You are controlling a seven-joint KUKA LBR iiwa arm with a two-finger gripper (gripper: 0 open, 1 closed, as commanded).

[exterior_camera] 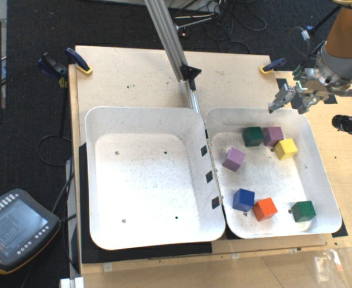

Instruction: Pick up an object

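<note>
Right bin (319, 179): seven cubes; two purple, two green

Speckled matt white plastic bins (143, 122)

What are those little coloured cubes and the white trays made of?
The cubes, like the orange one, look like painted wood or hard plastic: flat matte faces, crisp edges; the view leaves it open. The right bin seems thin moulded plastic, with rounded corners, a rolled rim and a scuffed, speckled floor.
</note>
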